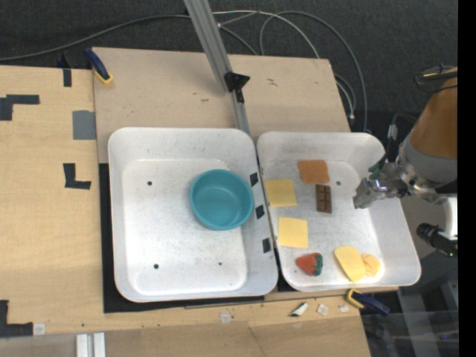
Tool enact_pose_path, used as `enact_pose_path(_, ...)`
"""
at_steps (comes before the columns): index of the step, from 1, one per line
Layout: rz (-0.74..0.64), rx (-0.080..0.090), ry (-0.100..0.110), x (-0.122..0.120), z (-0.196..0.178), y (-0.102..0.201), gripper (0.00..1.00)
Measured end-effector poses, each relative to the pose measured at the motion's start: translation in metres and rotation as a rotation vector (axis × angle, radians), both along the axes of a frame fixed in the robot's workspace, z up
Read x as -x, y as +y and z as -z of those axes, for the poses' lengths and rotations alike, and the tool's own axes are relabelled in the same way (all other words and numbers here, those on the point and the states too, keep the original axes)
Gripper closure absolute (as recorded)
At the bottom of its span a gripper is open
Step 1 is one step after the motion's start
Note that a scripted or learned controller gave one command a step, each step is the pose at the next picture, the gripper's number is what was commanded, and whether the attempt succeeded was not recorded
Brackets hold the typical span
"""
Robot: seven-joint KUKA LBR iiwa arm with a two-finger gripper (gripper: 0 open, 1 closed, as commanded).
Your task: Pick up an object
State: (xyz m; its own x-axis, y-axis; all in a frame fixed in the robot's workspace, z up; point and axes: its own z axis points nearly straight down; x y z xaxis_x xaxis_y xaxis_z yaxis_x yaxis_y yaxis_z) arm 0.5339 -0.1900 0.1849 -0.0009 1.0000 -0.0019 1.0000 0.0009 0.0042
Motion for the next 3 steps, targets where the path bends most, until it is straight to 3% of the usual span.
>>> enact_pose_path(2,-0.001,0.0,-0.001,-0.011,-0.104,0.001,1.0)
enact_pose_path(3,-0.004,-0.003,0.006,-0.02,-0.086,0.045,1.0)
